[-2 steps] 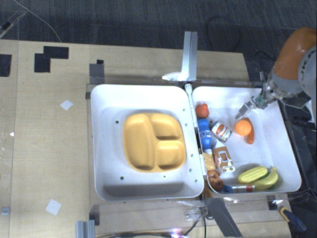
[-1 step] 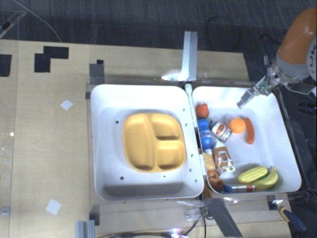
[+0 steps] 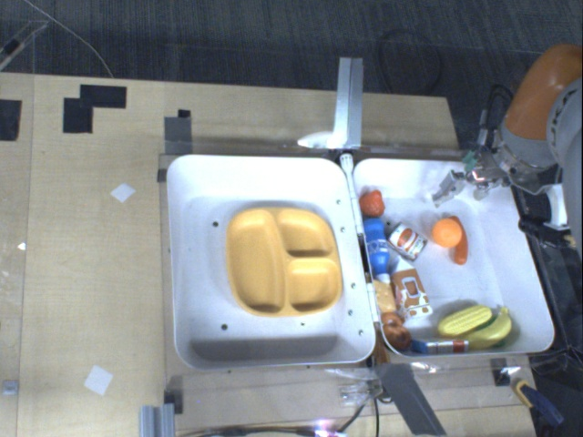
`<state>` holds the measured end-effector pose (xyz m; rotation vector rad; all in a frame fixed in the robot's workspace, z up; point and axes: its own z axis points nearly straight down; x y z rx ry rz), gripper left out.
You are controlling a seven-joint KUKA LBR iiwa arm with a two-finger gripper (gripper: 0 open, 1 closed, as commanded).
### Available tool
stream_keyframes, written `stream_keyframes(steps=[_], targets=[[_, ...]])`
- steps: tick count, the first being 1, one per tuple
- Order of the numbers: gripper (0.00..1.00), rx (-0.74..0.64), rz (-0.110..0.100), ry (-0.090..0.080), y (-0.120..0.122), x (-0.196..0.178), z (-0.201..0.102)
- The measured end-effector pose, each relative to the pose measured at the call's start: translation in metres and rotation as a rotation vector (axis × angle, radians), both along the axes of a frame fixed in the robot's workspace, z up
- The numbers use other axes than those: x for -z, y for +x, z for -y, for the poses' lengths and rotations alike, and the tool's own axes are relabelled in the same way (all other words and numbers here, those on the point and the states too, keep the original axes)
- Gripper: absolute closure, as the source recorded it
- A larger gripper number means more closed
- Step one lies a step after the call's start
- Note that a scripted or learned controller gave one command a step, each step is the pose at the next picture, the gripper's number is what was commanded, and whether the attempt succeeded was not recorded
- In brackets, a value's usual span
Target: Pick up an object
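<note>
On the pale wooden desk (image 3: 82,271) the left bin (image 3: 196,335) holds a yellow divided tray (image 3: 281,259), broad, rigid and too flat to pinch anywhere but its rim. The right bin (image 3: 519,271) holds the smaller things, crowded along its left wall and near corner. Biggest of these is the banana (image 3: 481,322) pair at the near edge, probably light plastic, smooth and curved, best taken across the middle. Next the printed carton (image 3: 412,294), stiff and flat-sided, an easy pinch on its long edges. The orange carrot-like piece (image 3: 450,236) lies apart from the rest in open floor, likely light and firm, so it looks the cleanest target. The small can (image 3: 406,241) would roll. The claw (image 3: 470,177) hovers over the bin's far right corner, holding nothing; how far open it is I cannot tell
</note>
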<state>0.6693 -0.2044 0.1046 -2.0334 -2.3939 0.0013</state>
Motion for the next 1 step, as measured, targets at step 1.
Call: stream_keyframes(steps=[1], targets=[[0.0,-0.024,0.01,-0.001,-0.0615,0.0168,-0.0574]])
